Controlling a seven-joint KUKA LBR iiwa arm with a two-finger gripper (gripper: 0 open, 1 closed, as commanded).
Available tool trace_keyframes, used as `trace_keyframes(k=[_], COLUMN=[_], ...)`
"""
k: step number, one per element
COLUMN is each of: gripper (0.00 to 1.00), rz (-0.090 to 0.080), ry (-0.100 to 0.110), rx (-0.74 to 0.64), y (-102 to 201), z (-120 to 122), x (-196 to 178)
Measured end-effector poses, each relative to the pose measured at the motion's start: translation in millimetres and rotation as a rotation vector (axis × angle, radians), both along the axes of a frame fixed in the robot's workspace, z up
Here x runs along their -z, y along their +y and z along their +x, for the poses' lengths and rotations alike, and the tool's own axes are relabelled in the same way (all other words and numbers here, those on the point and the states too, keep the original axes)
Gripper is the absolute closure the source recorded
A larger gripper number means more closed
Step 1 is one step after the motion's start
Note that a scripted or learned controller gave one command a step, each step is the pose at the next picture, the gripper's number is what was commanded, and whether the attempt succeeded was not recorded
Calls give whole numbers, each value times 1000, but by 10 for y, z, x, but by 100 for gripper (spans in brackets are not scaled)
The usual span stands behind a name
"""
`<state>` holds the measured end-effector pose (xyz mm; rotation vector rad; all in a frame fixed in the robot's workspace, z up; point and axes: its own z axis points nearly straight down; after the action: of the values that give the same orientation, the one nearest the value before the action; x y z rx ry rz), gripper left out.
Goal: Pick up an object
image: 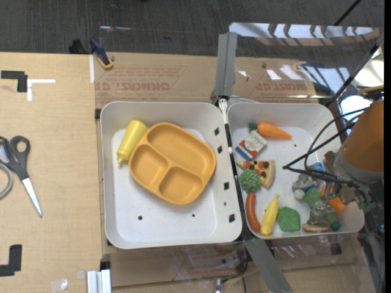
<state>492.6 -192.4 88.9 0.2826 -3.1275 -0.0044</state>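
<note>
- My arm [369,142] leans in from the right, my gripper [322,201] low in the right bin [305,116] among toys; grip state unclear.
- The carrot [273,130] and banana [269,214] lie there; the left bin [122,218] holds a yellow tray [173,162].

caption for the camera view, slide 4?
Grey arm's gripper low in right white bin among toy food; yellow divided tray in left bin.

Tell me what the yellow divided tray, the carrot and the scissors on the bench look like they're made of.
Divided tray: probably molded plastic, matte yellow-orange, with smooth rounded compartment walls.
Carrot: looks like toy plastic, uniform bright orange with a slight sheen; could be rubber.
Scissors: likely steel blades, pale and reflective, with grey handles that seem plastic.
</note>
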Motion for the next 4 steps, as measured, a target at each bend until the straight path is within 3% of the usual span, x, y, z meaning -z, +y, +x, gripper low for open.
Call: trace_keyframes(k=[1, 2, 3, 4], gripper=[0, 0, 0, 0], rz=[-1, -3, -3, -2], ry=[0, 2, -2, -4], rx=[241, 414, 328, 378], y=[717, 971, 311, 262], z=[272, 746, 1354, 1603], x=[1, -27, -1887, -15])
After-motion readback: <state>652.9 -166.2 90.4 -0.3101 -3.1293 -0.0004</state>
